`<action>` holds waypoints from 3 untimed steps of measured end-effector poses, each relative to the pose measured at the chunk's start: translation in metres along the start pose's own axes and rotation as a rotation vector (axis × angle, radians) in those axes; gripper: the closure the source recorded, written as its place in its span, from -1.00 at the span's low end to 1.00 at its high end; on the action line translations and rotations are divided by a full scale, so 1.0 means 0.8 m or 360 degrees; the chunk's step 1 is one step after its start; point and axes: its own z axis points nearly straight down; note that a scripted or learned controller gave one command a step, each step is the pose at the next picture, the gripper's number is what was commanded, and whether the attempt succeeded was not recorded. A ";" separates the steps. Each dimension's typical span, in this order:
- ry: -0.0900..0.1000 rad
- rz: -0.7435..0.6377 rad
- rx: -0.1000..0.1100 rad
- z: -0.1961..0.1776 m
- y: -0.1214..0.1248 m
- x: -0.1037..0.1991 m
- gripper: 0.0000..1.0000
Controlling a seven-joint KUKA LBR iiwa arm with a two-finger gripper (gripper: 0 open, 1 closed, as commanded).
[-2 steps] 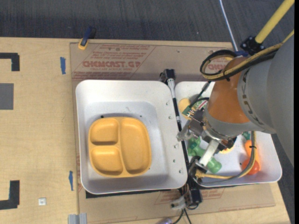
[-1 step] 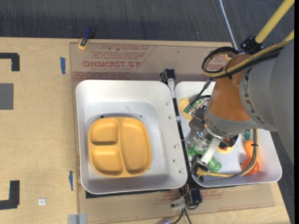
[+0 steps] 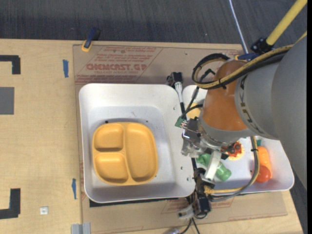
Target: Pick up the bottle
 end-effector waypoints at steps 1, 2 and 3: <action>0.0001 0.0165 -0.0006 -0.001 0.147 0.050 1.00; 0.0000 0.0164 -0.0005 -0.001 0.147 0.050 -1.00; 0.0000 0.0536 0.0000 -0.001 0.059 0.033 -1.00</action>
